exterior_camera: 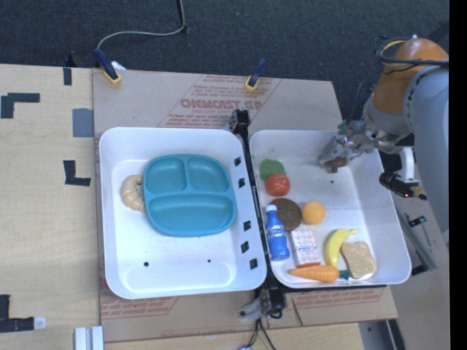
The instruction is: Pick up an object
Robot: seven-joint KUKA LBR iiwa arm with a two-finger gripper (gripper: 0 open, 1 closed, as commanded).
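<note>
The right bin (pixel 365 195) has its things crowded toward 6 and 9 o'clock, leaving bare white floor across its 12-to-3 o'clock part. Along the divider wall sit a green piece (pixel 271 168) and, touching it at its 6 o'clock, a tomato (pixel 277 185). Below them a blue bottle (pixel 276 232) lies beside the divider, with a brown disc (pixel 287 213) just at its 2 o'clock and an orange (pixel 314 212) near the disc at 3 o'clock. A small carton (pixel 305 246) lies beside the bottle. A carrot (pixel 314 273) lies along the front rim at 6 o'clock; a banana (pixel 335 246) and a bread slice (pixel 358 259) sit close together by the front right corner.

The left bin (pixel 117 217) holds a blue tray (pixel 190 195) at its centre, with a tan pastry (pixel 132 192) touching the tray's 9 o'clock edge. A wide strip of free floor runs along that bin's 6 o'clock side.

The arm (pixel 427 115) enters from 3 o'clock, its orange band at the upper right, bending down and toward 9 o'clock. The gripper (pixel 337 157) hangs over the bare upper area of the right bin, near its back rim, well apart from the orange and the tomato. Something brownish shows at its tip, but whether the fingers are spread or closed, or hold anything, cannot be told.
</note>
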